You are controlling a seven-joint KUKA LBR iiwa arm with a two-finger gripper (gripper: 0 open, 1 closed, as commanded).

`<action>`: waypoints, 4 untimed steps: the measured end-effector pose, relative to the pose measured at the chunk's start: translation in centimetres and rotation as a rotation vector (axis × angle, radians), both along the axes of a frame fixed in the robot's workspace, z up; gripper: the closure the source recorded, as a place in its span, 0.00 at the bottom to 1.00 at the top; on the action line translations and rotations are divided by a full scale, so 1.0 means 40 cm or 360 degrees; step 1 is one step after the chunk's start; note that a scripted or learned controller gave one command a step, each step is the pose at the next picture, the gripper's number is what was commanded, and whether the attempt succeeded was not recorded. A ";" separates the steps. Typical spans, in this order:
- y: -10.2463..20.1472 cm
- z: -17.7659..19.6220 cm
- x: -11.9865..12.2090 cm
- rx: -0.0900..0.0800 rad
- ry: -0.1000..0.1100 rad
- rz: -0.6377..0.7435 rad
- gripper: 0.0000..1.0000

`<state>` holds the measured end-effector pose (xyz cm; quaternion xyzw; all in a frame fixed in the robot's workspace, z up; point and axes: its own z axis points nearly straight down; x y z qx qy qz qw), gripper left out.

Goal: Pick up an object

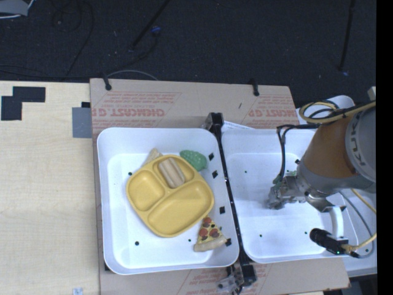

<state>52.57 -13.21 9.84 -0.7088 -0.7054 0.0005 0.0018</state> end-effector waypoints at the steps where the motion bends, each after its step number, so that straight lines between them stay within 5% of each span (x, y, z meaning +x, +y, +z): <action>1: -0.015 0.154 -0.003 -0.0004 -0.0009 0.0004 1.00; 3: -0.015 0.394 0.012 -0.0004 -0.0010 0.0010 1.00; 4: 0.121 0.405 0.026 0.0001 -0.0004 0.0017 1.00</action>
